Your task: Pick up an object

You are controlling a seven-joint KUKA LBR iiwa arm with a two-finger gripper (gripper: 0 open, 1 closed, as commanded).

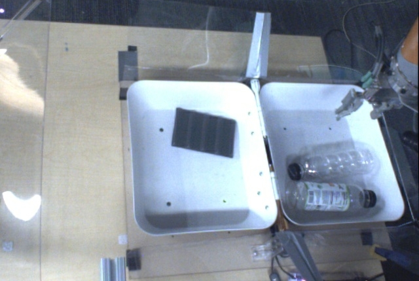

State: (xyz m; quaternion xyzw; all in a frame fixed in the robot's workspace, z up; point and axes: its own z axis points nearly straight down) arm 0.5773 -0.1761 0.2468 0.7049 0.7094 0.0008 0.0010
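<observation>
Clear plastic marks the nearest candidates: two empty bottles lie on their sides in the right bin (393,162), close to its near wall. The nearer, labelled bottle (330,197) points its dark cap toward the right; its label carries dark print too small to read, so no brand can be made out. Just beyond it, almost touching, the ribbed bottle (334,163) lies with its dark cap to the left and shows no label. In the left bin (141,142), a flat dark ribbed pad (203,132) rests toward the far half. Farthest off, the gripper (364,100) hangs over the right bin's far right corner, fingers spread and grasping nothing. I judge this the approach step: next it must travel nearer, over a bottle, turn across its body, then descend.
</observation>
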